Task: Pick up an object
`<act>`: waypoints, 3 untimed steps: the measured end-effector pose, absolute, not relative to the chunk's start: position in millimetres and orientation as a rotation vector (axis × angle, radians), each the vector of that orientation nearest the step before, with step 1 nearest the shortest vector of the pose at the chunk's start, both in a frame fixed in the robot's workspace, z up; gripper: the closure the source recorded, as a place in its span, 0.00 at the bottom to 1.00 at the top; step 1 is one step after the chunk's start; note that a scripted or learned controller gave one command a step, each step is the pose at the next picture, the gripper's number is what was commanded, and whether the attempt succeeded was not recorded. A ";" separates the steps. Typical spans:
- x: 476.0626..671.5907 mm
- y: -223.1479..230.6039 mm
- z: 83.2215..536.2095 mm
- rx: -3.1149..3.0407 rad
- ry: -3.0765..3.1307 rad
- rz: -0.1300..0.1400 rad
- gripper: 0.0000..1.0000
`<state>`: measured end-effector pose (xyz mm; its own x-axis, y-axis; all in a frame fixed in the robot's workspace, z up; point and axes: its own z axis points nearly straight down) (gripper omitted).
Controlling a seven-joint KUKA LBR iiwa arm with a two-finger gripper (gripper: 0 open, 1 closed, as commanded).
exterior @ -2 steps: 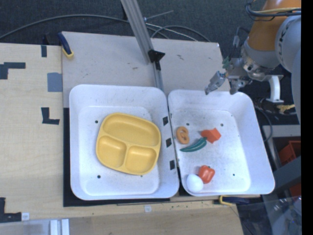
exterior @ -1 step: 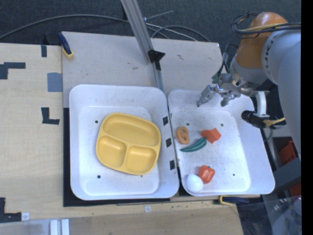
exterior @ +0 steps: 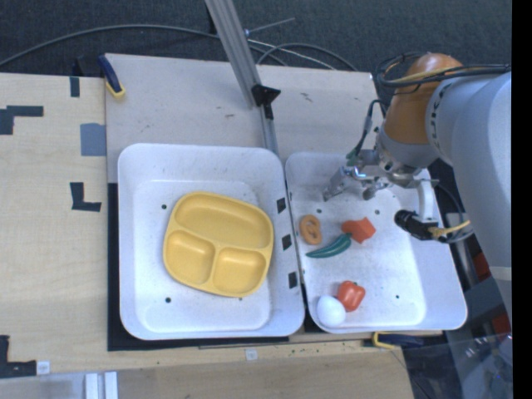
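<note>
Over the right bin (exterior: 432,302), the gripper (exterior: 356,183) hovers with jaws spread and nothing between them, poised above the scattered orange block (exterior: 360,230) and green pepper (exterior: 330,247), seemingly lining up a pick.

A single fixed camera looks down from above the bench (exterior: 50,223) at a slant, far enough back to take in both white bins whole. The left bin (exterior: 133,248) and right bin (exterior: 432,298) sit mid-frame, with dark floor along the far edge. The arm (exterior: 465,140) enters from the right.
</note>
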<state>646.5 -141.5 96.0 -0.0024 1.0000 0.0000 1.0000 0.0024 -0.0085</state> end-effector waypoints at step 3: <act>641.9 -127.5 207.9 -2.221 -2.226 -0.004 1.00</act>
